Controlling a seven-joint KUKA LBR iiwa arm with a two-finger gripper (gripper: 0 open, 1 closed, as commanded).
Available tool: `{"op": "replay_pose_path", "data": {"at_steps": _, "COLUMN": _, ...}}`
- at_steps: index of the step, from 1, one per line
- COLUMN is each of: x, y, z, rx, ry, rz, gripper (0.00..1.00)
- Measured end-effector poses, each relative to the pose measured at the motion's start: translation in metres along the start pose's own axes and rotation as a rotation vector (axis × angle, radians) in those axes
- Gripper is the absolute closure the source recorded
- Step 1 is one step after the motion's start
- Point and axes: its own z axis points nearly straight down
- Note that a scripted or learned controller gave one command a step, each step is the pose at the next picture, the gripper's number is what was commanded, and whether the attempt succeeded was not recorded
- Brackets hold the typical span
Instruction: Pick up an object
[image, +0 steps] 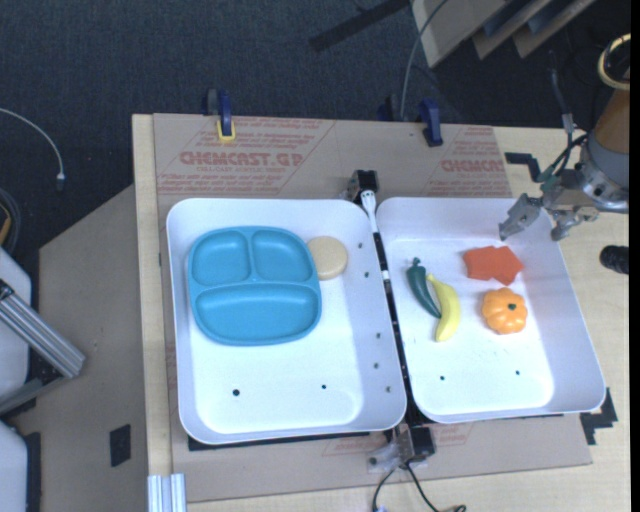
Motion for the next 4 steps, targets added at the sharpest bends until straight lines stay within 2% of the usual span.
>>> {"op": "replay_pose_path", "data": {"at_steps": 1, "x": 0.001, "y": 0.004, "z": -0.009, "rx": -0.015, "ry": -0.004, "rz": -0.004, "gripper": 0.00}}
{"op": "replay_pose_path", "data": {"at_steps": 2, "x": 0.007, "y": 0.004, "z": 0.035, "rx": -0.009, "ry": -0.001, "rz": -0.004, "gripper": 0.00}}
{"op": "replay_pose_path", "data": {"at_steps": 3, "x": 0.002, "y": 0.001, "z": 0.077, "rx": -0.014, "ry": -0.003, "rz": -0.002, "gripper": 0.00}}
{"op": "replay_pose_path", "data": {"at_steps": 4, "x": 0.003, "y": 0.006, "z": 0.088, "rx": -0.021, "ry": -0.001, "rz": -0.005, "gripper": 0.00}}
